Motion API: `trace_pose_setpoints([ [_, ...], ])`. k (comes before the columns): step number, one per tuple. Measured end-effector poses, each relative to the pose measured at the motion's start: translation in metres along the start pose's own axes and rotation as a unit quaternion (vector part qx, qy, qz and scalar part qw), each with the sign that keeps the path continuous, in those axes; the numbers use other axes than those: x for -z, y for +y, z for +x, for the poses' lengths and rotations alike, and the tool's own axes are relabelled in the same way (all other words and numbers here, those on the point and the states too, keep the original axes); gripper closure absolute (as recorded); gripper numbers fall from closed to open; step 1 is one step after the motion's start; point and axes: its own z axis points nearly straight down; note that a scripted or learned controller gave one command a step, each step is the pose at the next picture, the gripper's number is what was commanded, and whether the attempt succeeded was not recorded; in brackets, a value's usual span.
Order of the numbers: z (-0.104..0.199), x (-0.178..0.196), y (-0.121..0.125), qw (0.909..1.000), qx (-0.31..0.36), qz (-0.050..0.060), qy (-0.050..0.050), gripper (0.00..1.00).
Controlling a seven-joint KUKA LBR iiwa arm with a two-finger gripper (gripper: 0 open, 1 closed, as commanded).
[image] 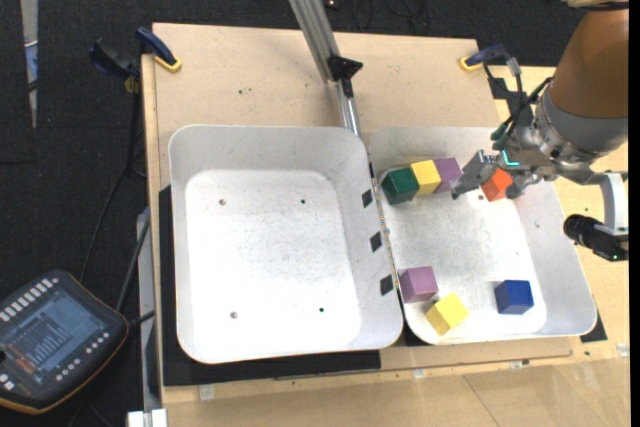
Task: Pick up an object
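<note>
A small orange-red block (494,185) sits at the far right of the right-hand shallow white bin (560,255), and the grey two-finger gripper (488,177) is right on it. The block seems to sit at the fingertips, but dark finger parts overlap it, so I cannot tell how wide the fingers stand or whether they truly have hold of it.

Just left of the gripper, along the bin's far side, three cubes stand touching in a row: a purple cube (449,172), a yellow cube (427,177) and a dark green cube (399,184). Toward the near edge lie a second purple cube (418,283) and a second yellow cube (446,312), close together, with a blue cube (513,296) apart to their right. The left-hand white bin (200,155) lies alongside.

The step in hand looks like the grasp itself, at the orange-red block. The next move probably calls for a firm closure and a straight lift, clear of the nearby purple cube.
</note>
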Motion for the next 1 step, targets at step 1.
trace_pose_setpoints([
  [1, -0.0002, 0.0023, 0.0007, 1.0, -0.001, -0.002, 0.0, 0.0],
])
